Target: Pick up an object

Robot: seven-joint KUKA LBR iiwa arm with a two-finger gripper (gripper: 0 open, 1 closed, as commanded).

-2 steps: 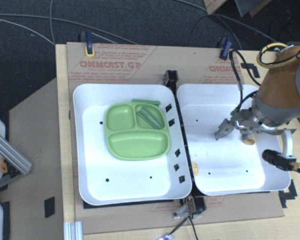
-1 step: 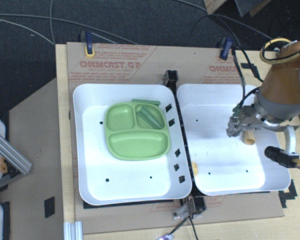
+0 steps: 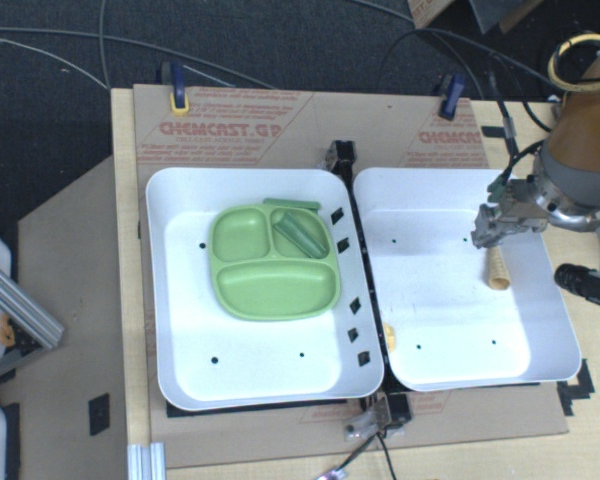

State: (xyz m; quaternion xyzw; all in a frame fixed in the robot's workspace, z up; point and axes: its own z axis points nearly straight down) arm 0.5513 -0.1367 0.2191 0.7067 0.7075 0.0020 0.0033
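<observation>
Clamped hardware (image 3: 380, 415) is seen at the bench's (image 3: 240, 118) front edge, closest to the camera, where the two bins meet. Starting from the left, a metal rail (image 3: 15, 303) is seen lying off the bench over the dark floor. The left bin (image 3: 180, 368) is occupied by a green divided plate (image 3: 274, 264), which is set in the bin's far half and is split into three compartments. A darker green, elongated piece (image 3: 302, 233) is lodged in the plate's far right compartment, and a flat green strip (image 3: 292, 205) is seen just beyond the plate's far rim. A row of black clips (image 3: 355, 308) is fixed along the seam between the bins. In the right bin (image 3: 450, 368), a small tan, cone-like object (image 3: 497, 268) is found toward the far right side, lying on the white floor. The gripper (image 3: 492, 230) is positioned directly above that object's far end, just touching or nearly touching it; the two cannot be told apart there. Whether the pincer is open or closed cannot be told from this slanted view. The arm (image 3: 580, 148) is seen entering from the right edge.
</observation>
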